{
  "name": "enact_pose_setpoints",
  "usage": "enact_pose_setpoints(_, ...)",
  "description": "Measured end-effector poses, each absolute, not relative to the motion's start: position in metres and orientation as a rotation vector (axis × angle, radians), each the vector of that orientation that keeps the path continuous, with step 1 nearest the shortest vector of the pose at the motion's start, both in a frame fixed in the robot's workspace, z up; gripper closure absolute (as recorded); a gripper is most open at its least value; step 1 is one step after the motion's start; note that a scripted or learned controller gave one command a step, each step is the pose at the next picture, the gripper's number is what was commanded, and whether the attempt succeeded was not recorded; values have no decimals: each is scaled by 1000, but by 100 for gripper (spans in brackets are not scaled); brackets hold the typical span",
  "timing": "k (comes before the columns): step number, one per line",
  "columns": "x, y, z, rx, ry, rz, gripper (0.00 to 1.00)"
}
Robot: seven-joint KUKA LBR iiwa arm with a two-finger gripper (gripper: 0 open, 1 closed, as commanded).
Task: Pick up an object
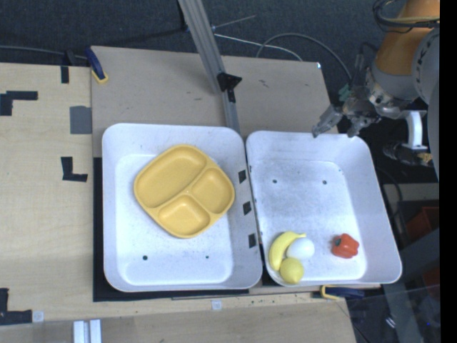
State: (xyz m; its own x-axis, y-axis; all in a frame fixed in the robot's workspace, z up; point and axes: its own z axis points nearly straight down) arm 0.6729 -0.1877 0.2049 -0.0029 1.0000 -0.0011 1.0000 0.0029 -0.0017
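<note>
My gripper (335,127) hangs over the far right rim of the right bin (307,191), its two dark fingers spread apart and nothing between them. At that bin's near edge lie a yellow banana (283,244), a white egg-shaped object (302,249) and a yellow lemon (291,269), bunched together. A red pepper-like object (345,246) sits a little to their right. All of these are well below the gripper in the view. The left bin (121,213) holds a yellow divided plate (183,190).
A grey metal bar (207,45) slants down from the top to the seam between the bins. Cables (285,45) run across the bench behind the right bin. The arm's orange-banded wrist (403,45) is at the upper right.
</note>
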Motion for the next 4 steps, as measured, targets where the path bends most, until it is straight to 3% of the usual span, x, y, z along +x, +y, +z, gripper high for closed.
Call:
enact_pose_setpoints(1, 673, -188, 205, -2218, -2224, 4, 0)
enact_pose_setpoints(3, 668, -195, 92, -2215, -2217, 13, 0)
enact_pose_setpoints(4, 669, -194, 103, -2213, -2221, 13, 100)
